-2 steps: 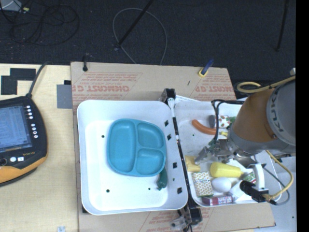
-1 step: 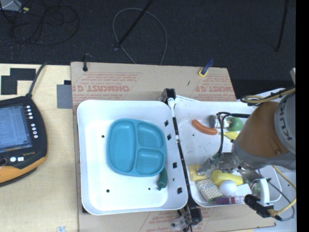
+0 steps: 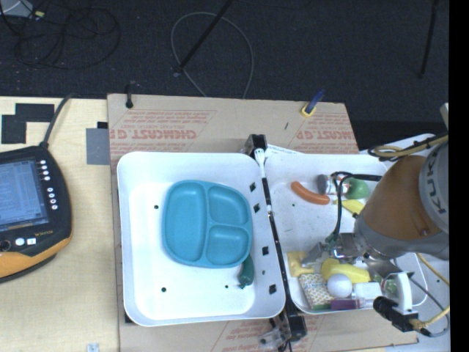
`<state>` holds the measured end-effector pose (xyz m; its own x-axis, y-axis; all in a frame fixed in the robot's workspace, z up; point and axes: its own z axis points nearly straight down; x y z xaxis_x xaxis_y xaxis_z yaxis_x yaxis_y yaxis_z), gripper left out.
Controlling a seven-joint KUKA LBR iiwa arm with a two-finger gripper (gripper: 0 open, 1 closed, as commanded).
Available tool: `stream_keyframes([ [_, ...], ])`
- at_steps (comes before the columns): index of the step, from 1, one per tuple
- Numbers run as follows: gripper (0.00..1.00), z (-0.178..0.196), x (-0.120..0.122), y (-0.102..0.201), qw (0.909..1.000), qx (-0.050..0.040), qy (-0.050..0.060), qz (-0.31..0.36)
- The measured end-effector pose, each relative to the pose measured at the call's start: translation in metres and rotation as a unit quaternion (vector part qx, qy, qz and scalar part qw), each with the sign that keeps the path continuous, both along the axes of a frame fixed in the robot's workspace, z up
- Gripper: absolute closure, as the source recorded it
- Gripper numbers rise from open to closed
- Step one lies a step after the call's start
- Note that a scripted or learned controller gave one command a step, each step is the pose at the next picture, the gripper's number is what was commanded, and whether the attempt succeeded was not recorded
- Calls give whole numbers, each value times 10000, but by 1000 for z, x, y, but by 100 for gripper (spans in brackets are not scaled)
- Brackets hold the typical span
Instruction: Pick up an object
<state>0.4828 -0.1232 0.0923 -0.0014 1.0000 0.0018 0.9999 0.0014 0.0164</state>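
Camera view: the grey arm with its orange band (image 3: 399,200) is reaching in from the right, hanging low over the right shallow white bin (image 3: 293,229). Its gripper (image 3: 338,254) is sitting just above a heap at the near end: a yellow banana-shaped toy (image 3: 350,272), a white ball (image 3: 339,286), a waffle-patterned square (image 3: 315,292). Whether it is grasping anything, cannot tell. An orange sausage-shaped toy (image 3: 310,193) is lying farther back. The left white bin (image 3: 139,270) is holding a blue divided plastic plate (image 3: 207,223) and a small dark green piece (image 3: 246,271).

Arm (image 3: 410,204) hides the gripper (fingers unreadable).
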Motion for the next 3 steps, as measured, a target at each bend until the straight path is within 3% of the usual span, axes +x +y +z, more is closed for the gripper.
stream_keyframes([
  [1,100,10,0,-1,10000,18,14,-22],
  [2,0,10,1,-2,10000,10,8,-33],
  [3,0,72,54,-26,10000,-23,59,-3],
])
